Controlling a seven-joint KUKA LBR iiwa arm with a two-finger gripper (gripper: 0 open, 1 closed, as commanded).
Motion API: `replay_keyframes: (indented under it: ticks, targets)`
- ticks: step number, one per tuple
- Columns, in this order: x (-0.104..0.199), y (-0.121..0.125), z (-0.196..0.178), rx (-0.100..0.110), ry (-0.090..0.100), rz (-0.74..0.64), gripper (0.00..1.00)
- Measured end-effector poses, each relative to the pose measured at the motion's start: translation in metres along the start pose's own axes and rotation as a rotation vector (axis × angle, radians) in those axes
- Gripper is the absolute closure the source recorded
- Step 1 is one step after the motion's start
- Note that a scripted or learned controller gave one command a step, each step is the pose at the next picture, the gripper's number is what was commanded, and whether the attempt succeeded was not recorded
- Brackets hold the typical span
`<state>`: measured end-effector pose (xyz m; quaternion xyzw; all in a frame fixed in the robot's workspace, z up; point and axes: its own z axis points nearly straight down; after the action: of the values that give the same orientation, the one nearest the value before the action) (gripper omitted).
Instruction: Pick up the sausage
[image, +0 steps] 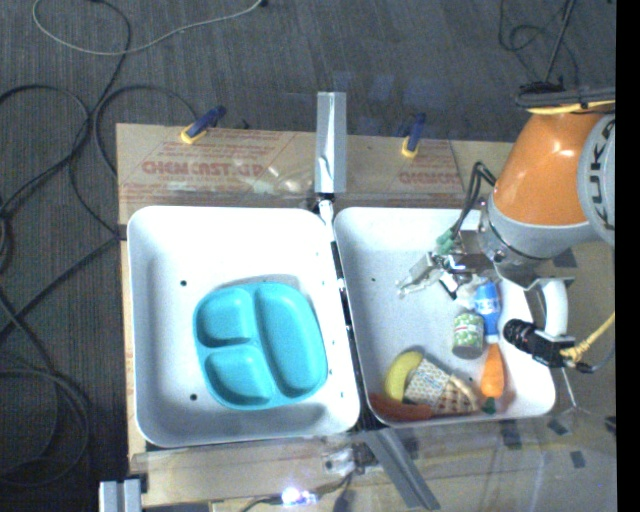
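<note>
The hand (425, 275) hangs over the upper middle of the right bin (375, 300), its thin metal fingers pointing toward the left bin (160, 300). Whether they are spread or pressed together cannot be told; nothing shows between them.

The sausage (392, 407), dark red, lies well below the hand, along the right bin's near wall at the bottom-left corner. Just above it sits a banana (402, 370), and a waffle (438, 388) lies beside that, touching both. To the lower right of the hand stands a small can (467, 333), with a blue bottle (486, 300) right above it, close under the arm's wrist (520, 240). A carrot (492, 372) lies below the can, near the bin's right corner.

Far to the hand's left, the other bin holds a blue tray (262, 343) with three compartments. Both bins rest on the table (200, 165), clamped at its far edge.
</note>
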<state>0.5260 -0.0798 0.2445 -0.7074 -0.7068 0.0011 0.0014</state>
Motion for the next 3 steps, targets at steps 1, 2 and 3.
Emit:
replay_keyframes:
  ticks: [1, 2, 3]
  targets:
    - [0.048, -0.041, 0.062, 0.001, 0.0, -0.068, 0.0]
    - [0.033, -0.043, 0.062, 0.0, 0.001, -0.08, 0.0]
    - [0.115, -0.043, 0.062, 0.001, 0.0, -0.091, 0.0]
